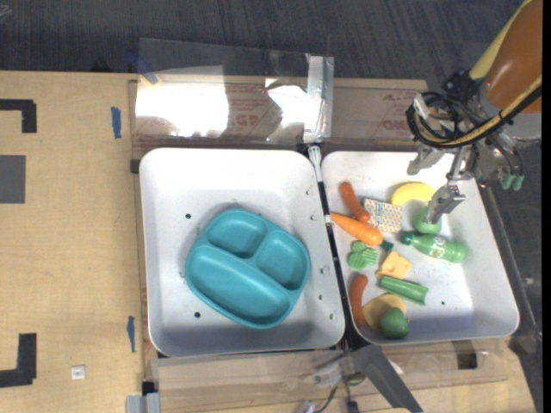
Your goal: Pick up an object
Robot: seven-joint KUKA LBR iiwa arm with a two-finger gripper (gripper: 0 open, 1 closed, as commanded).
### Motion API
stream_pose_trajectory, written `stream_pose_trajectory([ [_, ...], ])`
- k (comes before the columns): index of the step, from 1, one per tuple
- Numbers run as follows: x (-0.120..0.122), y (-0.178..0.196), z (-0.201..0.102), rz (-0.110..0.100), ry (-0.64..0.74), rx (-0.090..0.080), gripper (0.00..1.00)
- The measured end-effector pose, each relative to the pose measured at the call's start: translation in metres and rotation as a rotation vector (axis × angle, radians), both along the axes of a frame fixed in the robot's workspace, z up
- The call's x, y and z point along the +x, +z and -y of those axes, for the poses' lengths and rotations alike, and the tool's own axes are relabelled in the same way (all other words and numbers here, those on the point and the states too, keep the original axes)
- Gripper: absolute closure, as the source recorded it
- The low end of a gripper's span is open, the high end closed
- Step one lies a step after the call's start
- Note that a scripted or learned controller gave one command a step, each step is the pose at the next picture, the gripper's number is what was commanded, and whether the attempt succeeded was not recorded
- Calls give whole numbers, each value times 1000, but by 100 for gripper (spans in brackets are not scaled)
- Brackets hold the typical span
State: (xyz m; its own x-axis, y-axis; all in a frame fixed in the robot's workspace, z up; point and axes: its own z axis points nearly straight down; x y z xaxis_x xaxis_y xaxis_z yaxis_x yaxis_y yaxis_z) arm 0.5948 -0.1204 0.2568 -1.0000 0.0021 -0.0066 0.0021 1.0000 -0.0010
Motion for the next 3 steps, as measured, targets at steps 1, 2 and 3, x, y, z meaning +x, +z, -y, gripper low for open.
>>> stream_pose_trajectory([
  [1, -36, -156, -10, -12, 153, 3, 0],
  [2, -50, -167, -19, 8, 196, -4, 0],
  [3, -46, -167, -23, 8, 200, -4, 0],
])
